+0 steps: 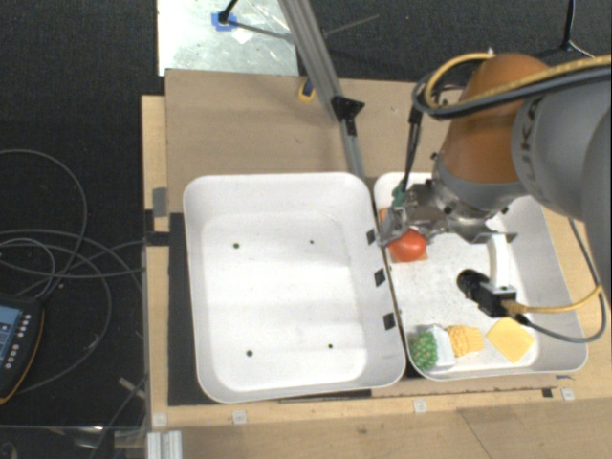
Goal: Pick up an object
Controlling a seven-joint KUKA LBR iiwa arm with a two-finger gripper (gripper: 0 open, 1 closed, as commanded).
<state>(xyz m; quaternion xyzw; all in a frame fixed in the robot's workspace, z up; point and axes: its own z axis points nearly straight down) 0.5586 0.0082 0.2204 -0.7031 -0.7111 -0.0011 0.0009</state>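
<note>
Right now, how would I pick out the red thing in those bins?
Find the right-hand white bin. At its far end sits a round red ball. Its neighbours, a green lump and yellow pieces, lie at the near end.

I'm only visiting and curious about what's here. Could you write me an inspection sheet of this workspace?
Surface: bench bearing a left bin and a right bin, side by side.
Job's things: in the right bin, a red round object near its far left corner; a green item, a yellow ridged item and a yellow block along its near edge.
Clutter: nothing seen.
Grippers: hand right at the red round object.
Cables: black cables on the dark floor, left of the bench.
Surroundings: grey pole slanting over the bench; screened device at lower left.
</note>
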